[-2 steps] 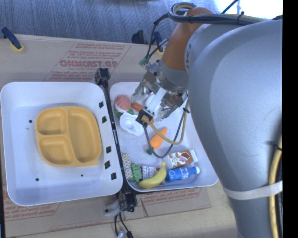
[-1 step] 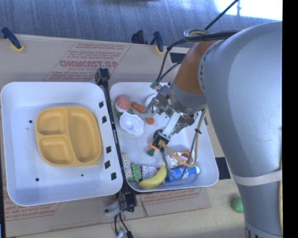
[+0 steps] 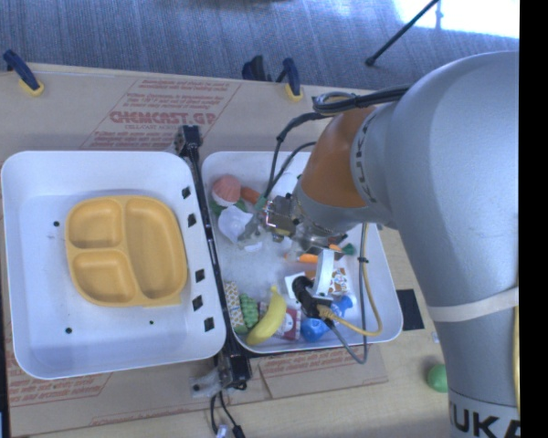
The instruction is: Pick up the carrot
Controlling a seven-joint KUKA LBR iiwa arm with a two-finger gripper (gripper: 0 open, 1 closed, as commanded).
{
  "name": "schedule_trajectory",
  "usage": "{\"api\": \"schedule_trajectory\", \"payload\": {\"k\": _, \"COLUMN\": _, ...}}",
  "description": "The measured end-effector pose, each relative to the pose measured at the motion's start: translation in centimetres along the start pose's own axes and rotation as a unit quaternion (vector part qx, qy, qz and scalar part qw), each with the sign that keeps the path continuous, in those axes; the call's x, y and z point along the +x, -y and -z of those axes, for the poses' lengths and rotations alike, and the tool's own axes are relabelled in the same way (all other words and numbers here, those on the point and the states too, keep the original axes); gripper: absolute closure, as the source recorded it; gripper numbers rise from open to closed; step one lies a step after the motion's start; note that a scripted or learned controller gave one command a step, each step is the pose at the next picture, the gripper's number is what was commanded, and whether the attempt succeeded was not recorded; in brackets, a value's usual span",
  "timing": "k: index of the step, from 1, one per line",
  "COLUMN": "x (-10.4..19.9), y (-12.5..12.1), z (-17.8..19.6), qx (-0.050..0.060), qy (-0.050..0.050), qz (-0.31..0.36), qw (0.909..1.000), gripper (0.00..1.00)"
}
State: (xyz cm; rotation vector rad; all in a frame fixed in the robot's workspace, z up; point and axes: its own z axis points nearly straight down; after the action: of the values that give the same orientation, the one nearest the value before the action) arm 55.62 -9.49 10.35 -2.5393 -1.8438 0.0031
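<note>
Yellow plate [image 3: 125, 248] in the white bin [image 3: 18, 245] at nine o'clock. In the bin at three o'clock: yellow banana [image 3: 270, 318], orange carrot [image 3: 249, 193]. Tabletop [image 3: 82, 108] tan with red print.

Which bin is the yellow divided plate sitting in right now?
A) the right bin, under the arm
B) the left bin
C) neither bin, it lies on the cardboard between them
B: the yellow divided plate lies flat in the left bin, while the arm reaches over the right bin, where the banana and other small items are crowded.
</note>
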Motion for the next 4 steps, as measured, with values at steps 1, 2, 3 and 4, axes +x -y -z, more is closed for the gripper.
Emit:
{"api": "schedule_trajectory", "payload": {"k": 1, "x": -9.3, "y": -5.6, "z": -0.6, "qx": 0.0, "qy": 0.0, "qz": 0.002, "qw": 1.0, "gripper": 0.0}}
{"api": "schedule_trajectory", "payload": {"k": 2, "x": -10.7, "y": -1.7, "z": -1.1, "qx": -0.001, "qy": 0.0, "qz": 0.152, "qw": 0.9884, "gripper": 0.0}}
{"api": "schedule_trajectory", "payload": {"k": 3, "x": -10.2, "y": -2.9, "z": -1.2, "qx": -0.001, "qy": 0.0, "qz": -0.055, "qw": 0.9985, "gripper": 0.0}}
{"api": "schedule_trajectory", "payload": {"k": 4, "x": -10.2, "y": -3.0, "z": 0.4, "qx": -0.001, "qy": 0.0, "qz": 0.114, "qw": 0.9935, "gripper": 0.0}}
